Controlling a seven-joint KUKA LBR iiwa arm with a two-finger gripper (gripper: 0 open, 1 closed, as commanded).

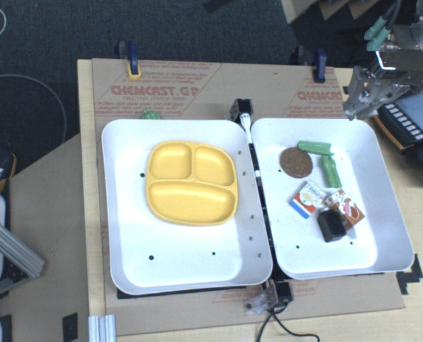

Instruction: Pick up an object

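Two shallow white bins are seen side by side on the worktop (97, 105), with a black hinge strip (254, 169) between them. That strip is taken as the landmark. To its left, the left bin (126, 241) is occupied by a yellow divided plate (192, 182), set toward the bin's far half. To the strip's right, the right bin (382, 241) is occupied by a loose cluster: a brown round disc (296, 162) nearest the strip, a green angled piece (322, 159) just beyond the disc, a small printed packet (308, 198) nearer the camera, and a black block (331, 226) touching a red-and-white wrapper (350, 211). The hand (359, 105) is seen well right of the strip, above the far right corner of the right bin, apart from every object. Whether it is released or clenched cannot be told.
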